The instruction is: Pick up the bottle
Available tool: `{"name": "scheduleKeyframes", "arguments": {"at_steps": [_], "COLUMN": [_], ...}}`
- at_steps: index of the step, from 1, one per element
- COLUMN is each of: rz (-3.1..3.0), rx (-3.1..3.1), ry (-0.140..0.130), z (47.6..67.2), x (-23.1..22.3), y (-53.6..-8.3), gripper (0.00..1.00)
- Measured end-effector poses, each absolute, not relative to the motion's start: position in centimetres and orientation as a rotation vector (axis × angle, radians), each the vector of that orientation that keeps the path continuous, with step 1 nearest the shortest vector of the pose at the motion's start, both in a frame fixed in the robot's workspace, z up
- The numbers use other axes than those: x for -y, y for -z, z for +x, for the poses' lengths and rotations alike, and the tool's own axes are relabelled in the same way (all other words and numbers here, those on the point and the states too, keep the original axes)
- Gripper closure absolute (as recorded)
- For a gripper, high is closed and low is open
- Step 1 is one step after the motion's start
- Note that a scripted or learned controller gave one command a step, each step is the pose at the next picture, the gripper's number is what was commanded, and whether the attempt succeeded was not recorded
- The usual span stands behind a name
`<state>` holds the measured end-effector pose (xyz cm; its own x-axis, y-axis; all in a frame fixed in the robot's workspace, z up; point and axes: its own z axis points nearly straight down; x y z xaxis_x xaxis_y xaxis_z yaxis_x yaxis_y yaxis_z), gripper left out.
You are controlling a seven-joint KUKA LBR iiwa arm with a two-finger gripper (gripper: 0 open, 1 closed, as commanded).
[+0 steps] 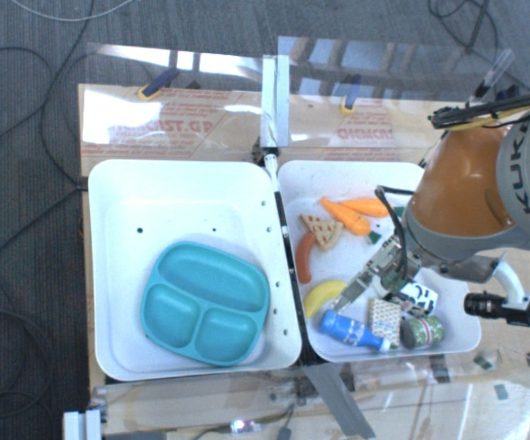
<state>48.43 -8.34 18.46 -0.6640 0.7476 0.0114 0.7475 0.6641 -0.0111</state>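
Observation:
The bottle (351, 330) is blue and lies on its side near the front edge of the right bin (448, 345), its length running left to right. My gripper (364, 282) reaches down and to the left from the orange-banded wrist. Its tip hangs just above and behind the bottle, close to a yellow fruit (324, 297). Nothing is seen held in it.
Two orange carrots (352, 211), a waffle piece (321, 230) and a red sausage (303, 257) lie in the right bin's back half. A cracker (383, 317), a green can (421, 331) and a small black-and-white item (419, 295) crowd the bottle's right. The left bin holds a teal divided plate (206, 302).

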Motion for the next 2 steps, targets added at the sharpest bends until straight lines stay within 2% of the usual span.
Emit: {"name": "scheduleKeyframes", "arguments": {"at_steps": [1, 2], "rz": [-1.044, -1.05], "rx": [2.967, 2.975], "ry": [0.003, 0.006], "z": [48.65, 49.03], "x": [10.46, 10.53], "y": [-8.81, -9.64], "gripper": [0.0, 1.0]}}
